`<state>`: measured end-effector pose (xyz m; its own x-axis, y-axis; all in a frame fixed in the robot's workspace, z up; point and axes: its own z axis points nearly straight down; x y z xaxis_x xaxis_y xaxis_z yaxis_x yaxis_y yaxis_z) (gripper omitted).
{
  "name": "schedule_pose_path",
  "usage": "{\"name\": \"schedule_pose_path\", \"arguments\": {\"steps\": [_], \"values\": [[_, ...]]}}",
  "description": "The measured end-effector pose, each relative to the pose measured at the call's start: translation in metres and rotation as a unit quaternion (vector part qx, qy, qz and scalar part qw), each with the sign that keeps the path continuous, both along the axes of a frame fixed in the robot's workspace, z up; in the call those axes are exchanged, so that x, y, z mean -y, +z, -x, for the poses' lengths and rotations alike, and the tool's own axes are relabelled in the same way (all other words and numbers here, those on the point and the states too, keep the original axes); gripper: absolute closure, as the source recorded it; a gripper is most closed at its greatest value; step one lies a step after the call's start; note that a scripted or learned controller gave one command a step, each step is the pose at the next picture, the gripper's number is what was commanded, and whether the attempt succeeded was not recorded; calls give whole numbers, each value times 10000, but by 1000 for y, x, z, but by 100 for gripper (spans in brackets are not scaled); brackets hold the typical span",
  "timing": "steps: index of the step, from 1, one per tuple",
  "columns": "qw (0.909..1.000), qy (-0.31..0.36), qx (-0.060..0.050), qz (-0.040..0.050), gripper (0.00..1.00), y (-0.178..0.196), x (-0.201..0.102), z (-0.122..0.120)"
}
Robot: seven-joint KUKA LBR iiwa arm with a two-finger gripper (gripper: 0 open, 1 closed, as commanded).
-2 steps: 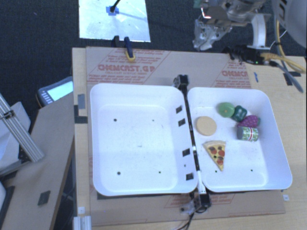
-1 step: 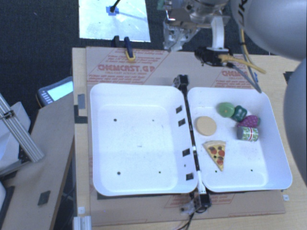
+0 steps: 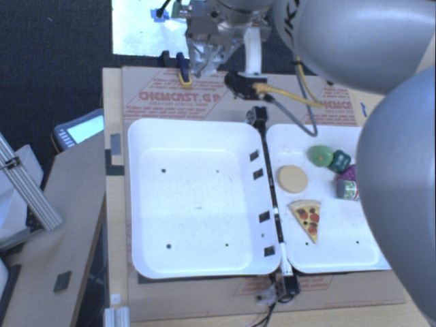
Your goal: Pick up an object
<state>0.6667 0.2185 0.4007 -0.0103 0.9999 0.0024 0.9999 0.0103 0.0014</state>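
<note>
The right bin (image 3: 340, 254) holds a round tan disc (image 3: 293, 178), a toy pizza slice (image 3: 306, 219), a green rounded piece (image 3: 319, 156), a dark green block (image 3: 340, 161) and a small purple and grey piece (image 3: 347, 184) partly hidden by the arm. My gripper (image 3: 206, 58) hangs high at the top of the view, beyond the far rim of the left bin (image 3: 146, 203). It is well apart from all the objects, and nothing is seen in it.
The big grey arm (image 3: 381, 60) covers the top right and right side, hiding part of the right bin. A yellow and blue clamp (image 3: 182, 70) sits on the cardboard at the back. A black divider strip (image 3: 267, 189) runs between the bins.
</note>
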Motion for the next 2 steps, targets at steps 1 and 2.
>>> {"name": "schedule_pose_path", "arguments": {"steps": [1,2], "values": [[10000,-17,54,-12,100,101,-17,-2],[10000,-49,-42,25,100,6,-15,8]]}}
